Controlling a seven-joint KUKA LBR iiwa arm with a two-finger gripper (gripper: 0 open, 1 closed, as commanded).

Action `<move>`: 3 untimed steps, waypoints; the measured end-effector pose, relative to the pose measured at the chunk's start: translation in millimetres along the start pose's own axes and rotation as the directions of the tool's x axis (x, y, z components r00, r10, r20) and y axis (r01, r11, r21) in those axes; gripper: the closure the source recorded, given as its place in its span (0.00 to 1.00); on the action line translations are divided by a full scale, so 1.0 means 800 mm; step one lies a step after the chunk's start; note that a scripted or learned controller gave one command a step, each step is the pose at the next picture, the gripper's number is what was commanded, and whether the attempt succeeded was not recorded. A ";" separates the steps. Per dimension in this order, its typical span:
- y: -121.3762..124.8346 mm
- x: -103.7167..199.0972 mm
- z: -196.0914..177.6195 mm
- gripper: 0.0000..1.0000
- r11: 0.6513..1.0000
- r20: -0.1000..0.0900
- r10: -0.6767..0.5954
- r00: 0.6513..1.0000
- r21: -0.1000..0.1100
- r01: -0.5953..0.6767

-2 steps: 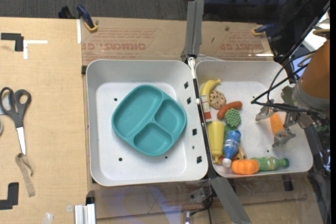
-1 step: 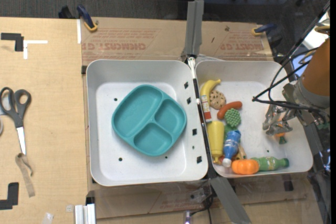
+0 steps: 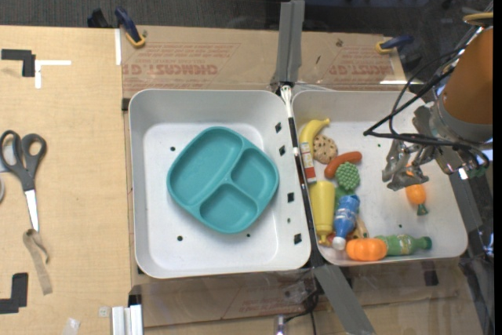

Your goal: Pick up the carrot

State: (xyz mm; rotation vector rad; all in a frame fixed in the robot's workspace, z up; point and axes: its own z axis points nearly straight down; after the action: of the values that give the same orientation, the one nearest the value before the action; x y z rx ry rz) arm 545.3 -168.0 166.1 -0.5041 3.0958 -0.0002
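Down at the near end of the right bin [image 3: 451, 247] there's a little orange pumpkin-looking thing [image 3: 365, 249] with a green bottle [image 3: 404, 245] lying beside it, plus a blue bottle [image 3: 345, 216] and a yellow one [image 3: 321, 204] along the left wall. The carrot [image 3: 416, 195] sits on the bin floor toward the right side, directly under the gripper [image 3: 401, 169], which hangs just above it; can't tell how it's set, honestly. Further back: broccoli [image 3: 347, 177], a red sausage [image 3: 343, 162], a cookie [image 3: 323, 146], a banana [image 3: 309, 134]. The left bin [image 3: 149, 192] has a teal divided plate [image 3: 223, 179].
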 end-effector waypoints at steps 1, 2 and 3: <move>0.000 -0.002 -0.012 1.00 1.000 0.004 -0.003 1.000 0.002 0.003; 0.000 -0.005 -0.024 1.00 1.000 0.008 -0.005 1.000 0.003 0.005; -0.016 0.051 0.074 1.00 0.908 -0.002 -0.419 0.908 -0.003 0.419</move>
State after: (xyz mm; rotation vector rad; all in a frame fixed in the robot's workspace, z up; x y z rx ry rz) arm 511.2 -193.3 106.9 -1.1567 2.9185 0.0008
